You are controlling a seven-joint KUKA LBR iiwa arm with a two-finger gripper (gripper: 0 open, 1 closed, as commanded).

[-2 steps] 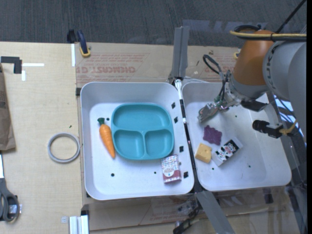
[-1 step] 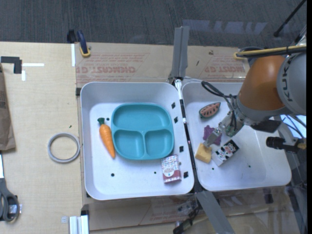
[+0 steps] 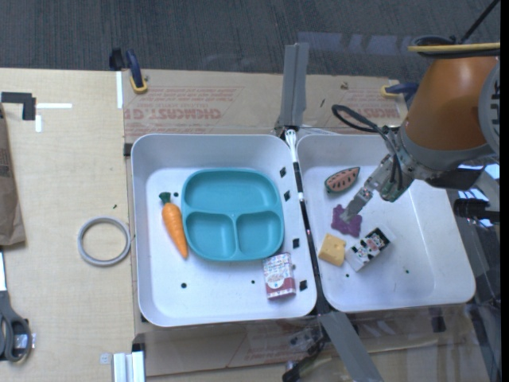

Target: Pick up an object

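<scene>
In the right bin (image 3: 433, 281) lie a purple toy (image 3: 347, 222), a watermelon slice (image 3: 342, 179), a yellow cheese block (image 3: 332, 250) and a black-and-white carton (image 3: 369, 247). My gripper (image 3: 351, 210) slants down from the right, and its tip sits just above the purple toy's upper edge. I cannot tell whether it touches the toy. The watermelon slice lies just up and left of the tip. The cheese and the carton are below it, apart from it.
The left bin (image 3: 151, 293) holds a teal divided plate (image 3: 233, 214), a carrot (image 3: 174, 227) at the plate's left and a small red-and-white carton (image 3: 279, 277). A grey ring (image 3: 104, 239) lies on the bench to the left. The arm's orange band (image 3: 455, 102) hangs over the right bin's far corner.
</scene>
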